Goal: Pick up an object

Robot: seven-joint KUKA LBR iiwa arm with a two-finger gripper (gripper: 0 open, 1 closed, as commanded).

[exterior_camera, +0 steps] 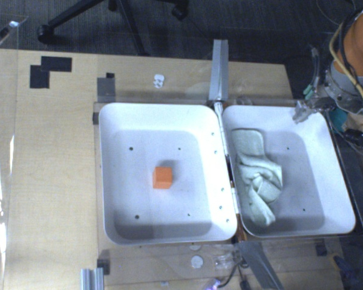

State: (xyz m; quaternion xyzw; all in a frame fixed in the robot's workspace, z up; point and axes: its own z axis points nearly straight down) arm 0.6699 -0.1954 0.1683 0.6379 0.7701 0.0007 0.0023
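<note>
Dark blue-grey carpeted floor [260, 23] is running across the top of the view. Black star-shaped base of an office chair [118, 5], with castors, is sitting on it at upper left. Pale wood-grain tabletop [48, 180] is filling the left and lower part. Black L-shaped tape patch [48, 70] is lying near its far left corner. Grey metal upright bar [218, 71] is standing at the far edge, centre. Clear plastic panel [1, 174] is catching white glare along the left side.
</note>
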